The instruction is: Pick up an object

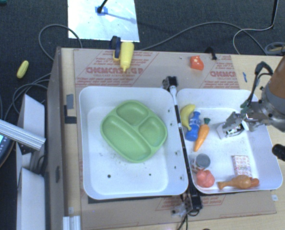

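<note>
From my feed I see the counter (147, 63) carrying two shallow white bins side by side. The left bin (92, 176) holds a single green divided plate (133, 131), lying roughly in the middle with its three compartments facing up. The right bin (265, 143) holds the clutter: a yellow banana (186, 115) near the upper left corner, a blue toy (194, 126) touching it just below, and an orange carrot (202, 134) with a green top leaning diagonally beside the blue toy. Lower down, near the dividing wall, I see a small grey round can (202, 161) and a red tomato-like ball (205, 178) just below it. Along the bottom edge lies a tan drumstick (239, 182), and just above it sits a small pinkish packet (241, 165). The arm (279, 92) reaches in from the right, and its claw (232, 127) hangs over the upper middle of the right bin, on bare white floor to the right of the carrot and apart from it. I cannot tell whether the claw is parted or closed, and I see nothing caught in it; all the objects lie in the bin. Outside the bins, a yellow mustard-like bottle (125, 54) and a small orange piece (196, 63) rest on the counter's far strip, and a small yellow item (22, 69) lies on the dark floor to the left.
</note>
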Available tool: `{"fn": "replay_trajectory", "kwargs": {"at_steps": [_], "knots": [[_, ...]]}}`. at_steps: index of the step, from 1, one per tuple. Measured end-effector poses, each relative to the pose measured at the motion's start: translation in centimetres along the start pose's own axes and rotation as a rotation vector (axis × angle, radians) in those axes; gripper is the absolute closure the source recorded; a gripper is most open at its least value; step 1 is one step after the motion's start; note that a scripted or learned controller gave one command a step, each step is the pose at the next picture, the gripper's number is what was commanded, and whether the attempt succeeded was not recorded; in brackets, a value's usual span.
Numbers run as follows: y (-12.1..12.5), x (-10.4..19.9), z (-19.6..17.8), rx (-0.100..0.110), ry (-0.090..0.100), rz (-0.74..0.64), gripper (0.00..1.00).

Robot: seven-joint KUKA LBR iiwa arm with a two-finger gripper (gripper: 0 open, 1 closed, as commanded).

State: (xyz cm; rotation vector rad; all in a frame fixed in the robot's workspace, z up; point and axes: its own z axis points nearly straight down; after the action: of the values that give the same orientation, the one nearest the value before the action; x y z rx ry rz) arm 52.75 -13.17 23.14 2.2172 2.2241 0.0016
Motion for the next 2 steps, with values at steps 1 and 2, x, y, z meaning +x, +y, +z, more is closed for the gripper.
{"fn": "replay_trajectory", "kwargs": {"at_steps": [1, 2], "knots": [[4.1, 3.4, 12.0, 0.001, -0.001, 0.002, 0.00], [1.6, 4.7, 14.7, 0.001, 0.000, 0.002, 0.00]]}}
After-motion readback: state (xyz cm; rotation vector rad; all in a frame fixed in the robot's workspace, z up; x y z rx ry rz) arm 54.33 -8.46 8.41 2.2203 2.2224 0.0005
